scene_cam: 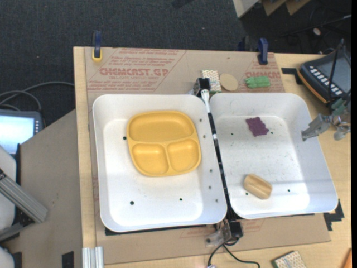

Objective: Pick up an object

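Bins: left bin [111,200] carrying yellow divided plate [164,143], right bin [312,177] carrying tan block [257,186] and purple piece [257,126], both lying well left of hand [319,127] at right rim, grip state unreadable.

From my remote seat this reads as a robotics lab: a plywood bench [83,149] topped with a protective sheet printed "CHEMCAST GP" [134,70], held down by blue clamps [97,44] at the back edge. I see two white bins [111,205] fixed side by side with cabling [223,250] trailing off the front, a handheld control pendant [323,77] resting at the right, and dark carpet [83,10] beyond the bench.
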Robot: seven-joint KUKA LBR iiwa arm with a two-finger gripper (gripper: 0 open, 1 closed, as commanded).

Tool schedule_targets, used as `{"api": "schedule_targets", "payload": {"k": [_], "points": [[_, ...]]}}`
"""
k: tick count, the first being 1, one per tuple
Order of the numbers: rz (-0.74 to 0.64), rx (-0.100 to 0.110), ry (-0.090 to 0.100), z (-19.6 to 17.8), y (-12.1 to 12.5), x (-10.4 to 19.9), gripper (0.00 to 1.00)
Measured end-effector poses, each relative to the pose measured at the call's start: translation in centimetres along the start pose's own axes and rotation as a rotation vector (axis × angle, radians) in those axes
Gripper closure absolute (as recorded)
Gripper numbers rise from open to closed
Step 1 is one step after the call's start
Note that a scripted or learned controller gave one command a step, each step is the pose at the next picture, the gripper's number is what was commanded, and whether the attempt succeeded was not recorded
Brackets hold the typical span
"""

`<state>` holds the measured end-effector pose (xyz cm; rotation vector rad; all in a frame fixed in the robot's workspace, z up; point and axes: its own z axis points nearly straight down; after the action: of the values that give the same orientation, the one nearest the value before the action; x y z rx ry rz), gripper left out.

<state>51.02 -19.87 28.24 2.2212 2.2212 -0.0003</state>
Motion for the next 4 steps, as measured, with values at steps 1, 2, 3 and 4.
{"api": "schedule_targets", "payload": {"k": [1,2,3,4], "points": [[0.000,0.009,0.004,15.2,0.9,-0.3,0.00],[-0.004,-0.005,-0.001,19.8,7.2,6.0,0.00],[-0.003,-0.006,-0.002,19.7,13.3,6.0,0.00],[-0.002,-0.010,-0.002,18.4,13.3,6.0,1.00]]}}
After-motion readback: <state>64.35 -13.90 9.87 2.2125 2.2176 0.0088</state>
